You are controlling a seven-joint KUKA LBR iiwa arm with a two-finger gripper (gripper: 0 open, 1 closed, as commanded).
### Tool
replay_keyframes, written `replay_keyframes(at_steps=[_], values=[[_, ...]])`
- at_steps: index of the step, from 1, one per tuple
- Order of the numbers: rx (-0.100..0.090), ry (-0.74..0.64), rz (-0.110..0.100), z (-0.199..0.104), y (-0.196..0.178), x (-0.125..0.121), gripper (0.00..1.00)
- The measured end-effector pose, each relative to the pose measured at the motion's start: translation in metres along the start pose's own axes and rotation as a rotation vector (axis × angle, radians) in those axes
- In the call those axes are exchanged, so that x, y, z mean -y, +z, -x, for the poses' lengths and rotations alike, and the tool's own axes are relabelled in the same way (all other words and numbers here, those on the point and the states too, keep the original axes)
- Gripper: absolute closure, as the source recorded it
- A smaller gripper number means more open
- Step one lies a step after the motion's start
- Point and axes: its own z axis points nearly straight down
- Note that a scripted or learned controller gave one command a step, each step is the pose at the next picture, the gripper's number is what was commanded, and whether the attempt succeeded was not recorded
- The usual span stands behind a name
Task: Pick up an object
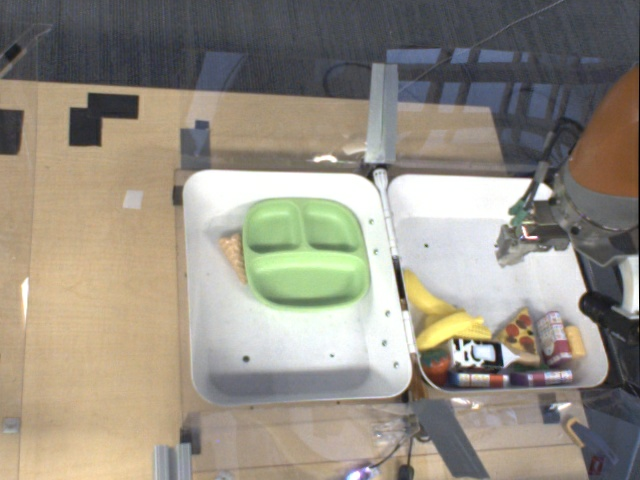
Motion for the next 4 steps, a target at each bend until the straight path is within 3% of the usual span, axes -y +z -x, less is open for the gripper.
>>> replay_keyframes(at_steps=[1,2,3,4], values=[[0.000,-0.001,0.000,0.000,0.000,0.000,0.00],[0.001,0.318,-0.003,0.039,0.000,-0.025,0.00],[0.001,0.435,-0.004,0.016,0.032,-0.122,0.00],[0.000,0.045,-0.004,0.050,0.134,-0.076,0.00]])
